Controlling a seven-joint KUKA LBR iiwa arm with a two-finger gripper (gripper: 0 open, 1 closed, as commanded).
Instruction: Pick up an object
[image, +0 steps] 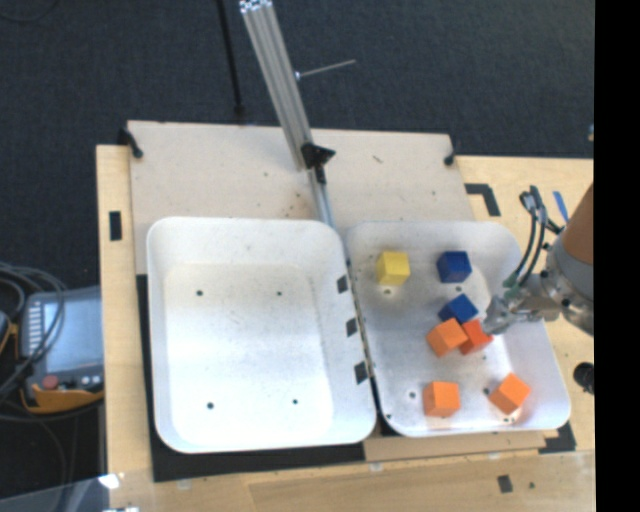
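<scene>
A small red block (478, 337) is lying in the right bin (530, 260), touching an orange cube (447, 337) on its left, with a blue cube (459, 307) just above. The block is sitting tilted, with no clear long axis. The gripper (497, 318) is reaching in from the right, its tip just over the red block's upper right edge; how it is set is not visible. The left bin (250, 335) is sitting beside on the wooden bench (115, 300).

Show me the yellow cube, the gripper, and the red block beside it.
yellow cube (393, 267), camera view, top face.
gripper (497, 318), camera view, at its fingertips.
red block (478, 337), camera view, visible top.
</scene>
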